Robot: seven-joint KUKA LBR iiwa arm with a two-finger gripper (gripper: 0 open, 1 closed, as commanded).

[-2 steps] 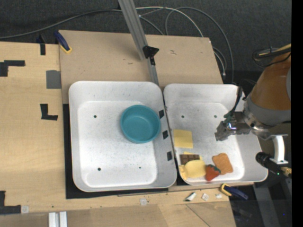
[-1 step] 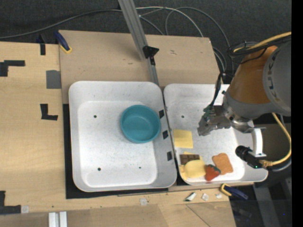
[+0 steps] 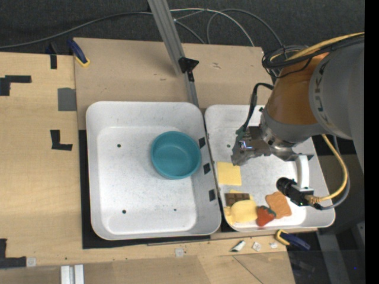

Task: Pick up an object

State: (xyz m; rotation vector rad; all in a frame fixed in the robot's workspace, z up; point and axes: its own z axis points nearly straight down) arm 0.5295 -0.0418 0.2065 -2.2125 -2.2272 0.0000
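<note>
The gripper [image 3: 244,151] hung low over the right bin [image 3: 222,120], just beside the yellow square block [image 3: 229,174] lying flat there, probably lining up a pick, though whether it was clenched or released could not be told

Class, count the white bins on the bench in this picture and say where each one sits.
2. The left bin holds a teal bowl. The right bin sits beside it, under the arm's hand, with small items at its near end.
</note>
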